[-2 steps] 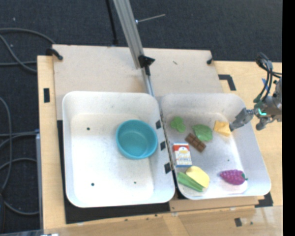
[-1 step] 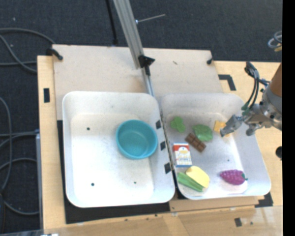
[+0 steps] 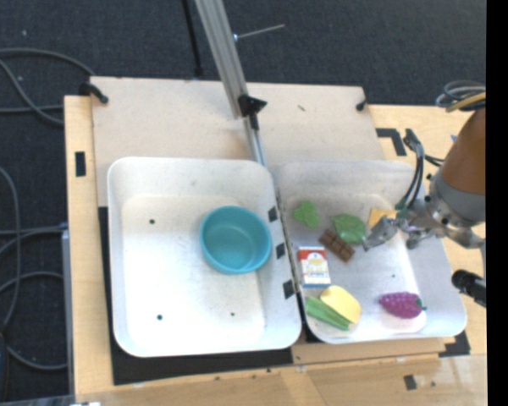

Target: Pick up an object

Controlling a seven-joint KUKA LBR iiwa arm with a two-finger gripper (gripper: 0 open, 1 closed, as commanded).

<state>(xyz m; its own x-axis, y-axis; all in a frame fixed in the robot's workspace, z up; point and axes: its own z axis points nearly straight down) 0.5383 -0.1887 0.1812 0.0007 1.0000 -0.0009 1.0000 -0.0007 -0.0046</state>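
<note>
My gripper hangs over the right side of the right bin, open, with bare bin floor between its fingers. A small yellow piece lies just up and left of its left finger. Further left lie a green toy, a brown chocolate bar and a smaller green piece. Along the front of the bin sit a red and white box, a yellow corn cob with green husk and purple grapes.
The left bin holds a teal bowl. A slanted metal pole rises from the back of the bench between the bins. Cables run down the arm at the right.
</note>
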